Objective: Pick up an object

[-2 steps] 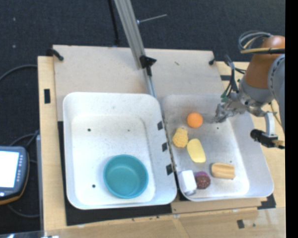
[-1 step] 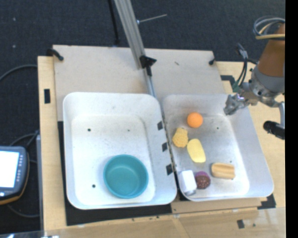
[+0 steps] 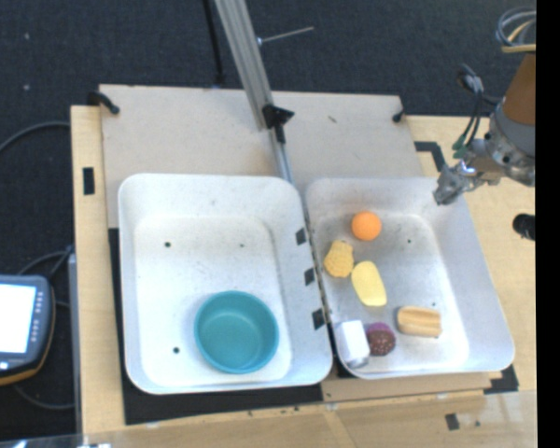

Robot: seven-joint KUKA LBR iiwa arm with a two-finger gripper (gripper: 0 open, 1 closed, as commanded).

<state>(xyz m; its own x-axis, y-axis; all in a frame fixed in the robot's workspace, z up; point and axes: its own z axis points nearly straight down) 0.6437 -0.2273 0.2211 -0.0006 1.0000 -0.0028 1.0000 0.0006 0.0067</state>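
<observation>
The grey arm's claw (image 3: 448,188) hung over the top right corner of the right-hand shallow white bin (image 3: 481,287), near its rim; whether it was open or closed could not be told, and nothing was seen between its tips. Inside that bin lay a round orange ball (image 3: 366,226) toward the top, with a bumpy yellow lump (image 3: 338,259) below it and a smooth yellow oval piece (image 3: 370,284) just beside that. Along the lower edge sat a white block (image 3: 354,341), a dark purple round object (image 3: 382,340) touching it, and a tan bread-like roll (image 3: 419,321) to the right. The left-hand shallow white bin (image 3: 159,213) held a teal round bowl (image 3: 236,331) upright near its lower edge. Both bins rested on the pale wooden surface (image 3: 215,129).
</observation>
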